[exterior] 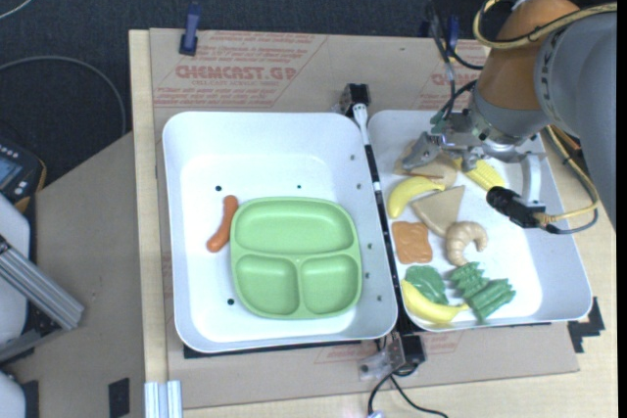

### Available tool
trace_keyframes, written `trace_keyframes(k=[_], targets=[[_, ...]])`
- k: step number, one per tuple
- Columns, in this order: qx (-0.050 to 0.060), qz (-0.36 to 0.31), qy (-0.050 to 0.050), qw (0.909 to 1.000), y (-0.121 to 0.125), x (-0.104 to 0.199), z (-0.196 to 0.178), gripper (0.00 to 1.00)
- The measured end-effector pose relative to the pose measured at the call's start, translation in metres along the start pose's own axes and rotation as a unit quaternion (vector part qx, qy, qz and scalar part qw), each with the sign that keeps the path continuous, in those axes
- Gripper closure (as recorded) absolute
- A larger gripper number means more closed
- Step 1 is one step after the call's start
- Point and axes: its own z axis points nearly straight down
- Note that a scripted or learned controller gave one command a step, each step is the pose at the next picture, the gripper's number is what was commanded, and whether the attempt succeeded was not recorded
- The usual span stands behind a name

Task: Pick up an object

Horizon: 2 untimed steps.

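- Toy food fills the right bin [563, 294]: bananas [411, 194], croissant [464, 239], green beans [480, 287].
- Gripper [431, 150] hovers over its far end; whether its pincer is spread or pressed together, I can't tell.
- Green divided tray [294, 256] and a sausage [223, 223] sit in the left bin [191, 240].

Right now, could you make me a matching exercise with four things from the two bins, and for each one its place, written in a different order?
Things:
1. hot dog
2. green tray
3. croissant
4. green beans

Places:
A. right bin, near its front edge
B. left bin, just left of the green tray
C. right bin, about its middle, right of the cracker
D. left bin, toward its front

Pairs: 1-B, 2-D, 3-C, 4-A
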Motion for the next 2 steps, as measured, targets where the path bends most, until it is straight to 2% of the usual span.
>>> trace_keyframes(k=[1,2], targets=[[0.005,0.001,-0.001,1.0,-0.051,0.012,0.014,0.0],[0.009,0.002,0.0,1.0,-0.133,-0.002,0.014,0.0]])
